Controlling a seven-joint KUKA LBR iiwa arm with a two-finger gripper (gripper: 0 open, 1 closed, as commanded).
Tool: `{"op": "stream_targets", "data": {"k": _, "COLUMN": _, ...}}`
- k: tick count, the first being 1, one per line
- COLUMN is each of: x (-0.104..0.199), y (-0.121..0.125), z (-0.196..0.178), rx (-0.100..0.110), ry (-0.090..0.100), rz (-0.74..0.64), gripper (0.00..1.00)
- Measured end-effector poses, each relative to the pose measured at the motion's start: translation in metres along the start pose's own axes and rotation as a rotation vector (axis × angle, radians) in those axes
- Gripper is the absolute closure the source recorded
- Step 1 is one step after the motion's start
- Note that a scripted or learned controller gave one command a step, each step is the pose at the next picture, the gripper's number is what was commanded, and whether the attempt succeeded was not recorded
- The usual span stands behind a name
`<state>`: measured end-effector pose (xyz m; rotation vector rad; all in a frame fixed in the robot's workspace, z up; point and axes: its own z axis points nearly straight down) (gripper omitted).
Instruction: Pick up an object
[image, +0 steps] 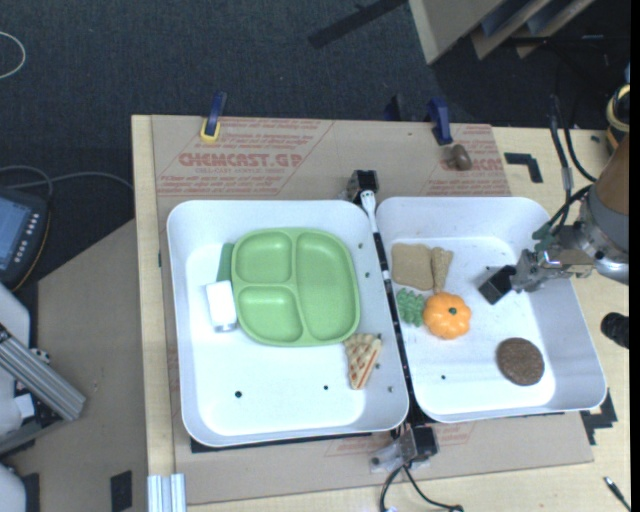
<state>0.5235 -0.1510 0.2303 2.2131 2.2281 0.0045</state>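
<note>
My bench (300, 150) is a pale board printed in red; I can read "CHEMCAST" at its far edge, the rest being too faint. My left bin (200, 400) carries a green divided plate (296, 286) at its centre, a white block (221, 304) touching the plate's left rim, and a striped sandwich piece (362, 359) near the bin's front right corner. Something dark green peeks from under the plate, mostly hidden. My right bin (570, 330) holds tan bread slices (420, 266), an orange pumpkin (447, 315) beside a small green leafy item (410, 305), and a brown round patty (521, 361) near the front edge. My claw (497, 285) hangs over the right bin's right side; whether it is wide or narrow I cannot tell, its dark tip blurring together.
</note>
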Motion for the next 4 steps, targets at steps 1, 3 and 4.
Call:
{"op": "stream_targets", "data": {"k": 1, "x": 0.059, "y": 0.022, "z": -0.003, "rx": 0.000, "ry": 0.000, "rz": 0.000, "gripper": 1.00}}
{"op": "stream_targets", "data": {"k": 3, "x": 0.155, "y": 0.060, "z": -0.006, "rx": 0.000, "ry": 0.000, "rz": 0.001, "gripper": 1.00}}
{"op": "stream_targets", "data": {"k": 4, "x": 0.182, "y": 0.088, "z": 0.000, "rx": -0.001, "ry": -0.001, "rz": 0.003, "gripper": 1.00}}
